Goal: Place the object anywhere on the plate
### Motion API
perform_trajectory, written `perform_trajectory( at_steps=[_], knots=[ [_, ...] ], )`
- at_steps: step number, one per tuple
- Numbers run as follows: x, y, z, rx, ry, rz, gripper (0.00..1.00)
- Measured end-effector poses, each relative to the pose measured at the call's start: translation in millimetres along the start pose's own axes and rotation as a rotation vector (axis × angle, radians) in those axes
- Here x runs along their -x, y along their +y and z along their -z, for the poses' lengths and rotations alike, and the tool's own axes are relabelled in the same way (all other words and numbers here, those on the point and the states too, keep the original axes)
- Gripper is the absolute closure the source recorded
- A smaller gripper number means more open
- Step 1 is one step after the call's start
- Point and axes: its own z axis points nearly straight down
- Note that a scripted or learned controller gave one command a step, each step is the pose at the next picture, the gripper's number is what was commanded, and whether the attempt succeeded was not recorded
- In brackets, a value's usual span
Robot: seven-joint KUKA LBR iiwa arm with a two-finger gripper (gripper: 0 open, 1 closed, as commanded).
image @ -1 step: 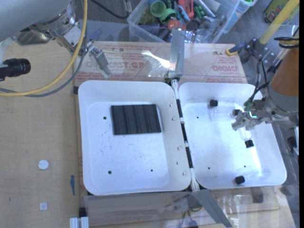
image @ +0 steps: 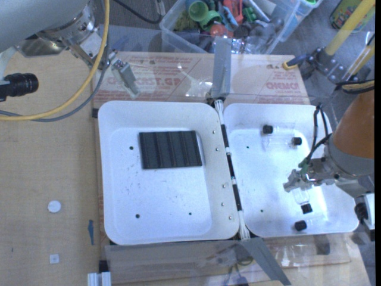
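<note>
- Camera view from above: the arm (image: 356,137), grey with an orange band, reaches in from the right over the right bin (image: 256,216).
- Its gripper (image: 301,182) hangs low over the right half of that bin, pointing towards the bin's middle; whether it is open or closed cannot be told from this angle.
- A small clear piece with a black end (image: 306,207) lies on the bin floor just below the gripper; whether the two touch is unclear.
- Three similar pieces lie in the same bin: one near the front edge (image: 299,225), and two towards the back (image: 268,130) (image: 296,141), well apart from the gripper.
- The plate (image: 171,149), a dark ribbed rectangle, lies flat in the back half of the left bin (image: 119,219), with none of the pieces on it.
- Behind the bins lies a sheet of cardboard (image: 166,79), and behind that stands a clear tub of coloured toys (image: 229,11).
- A yellow cable (image: 89,79) curves across the bench at the back left.
</note>
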Motion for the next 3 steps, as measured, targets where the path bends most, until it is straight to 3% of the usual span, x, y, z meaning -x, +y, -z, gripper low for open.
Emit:
perform_trajectory(
  at_steps=[1, 2, 3],
  knots=[
    [0.5, 1.0, 9.6, 0.003, -0.001, -0.001, 1.00],
    [33.7, 1.9, -77.8, 0.012, -0.003, 0.034, 1.00],
    [33.6, 2.6, -68.4, 0.014, -0.004, 0.032, 1.00]
  ],
)
